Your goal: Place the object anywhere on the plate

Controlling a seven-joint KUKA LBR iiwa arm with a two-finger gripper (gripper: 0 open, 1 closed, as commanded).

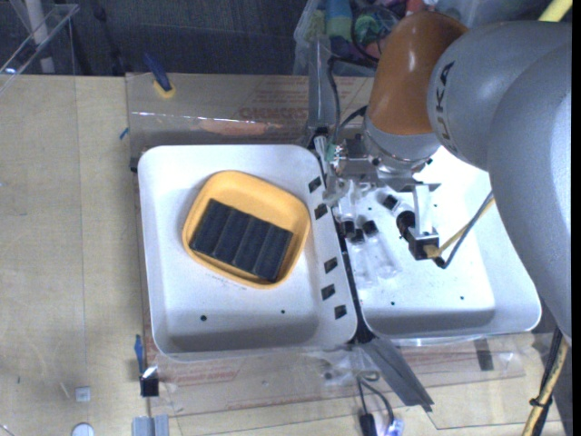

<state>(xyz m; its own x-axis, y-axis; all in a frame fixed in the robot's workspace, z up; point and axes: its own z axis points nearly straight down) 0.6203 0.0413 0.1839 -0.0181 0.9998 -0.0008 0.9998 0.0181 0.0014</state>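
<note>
The pincer [377, 209] is hung low over the right bin [472, 312]; whether anything is gripped cannot be told. No object can be made out beneath it. The yellow plate [204, 203], holding a dark ridged slab [245, 239], lies well to its left; the bins' dividing rim should be cleared before lowering.

Place: we take this for a robotics lab.
Bench: we see a plywood bench [54, 243] bearing two taped-down white bins [163, 316].
Arm: we note an industrial KUKA arm [508, 89].
Clutter: we spot loose cables [377, 416] and a clear tub of coloured toys [372, 7].
</note>
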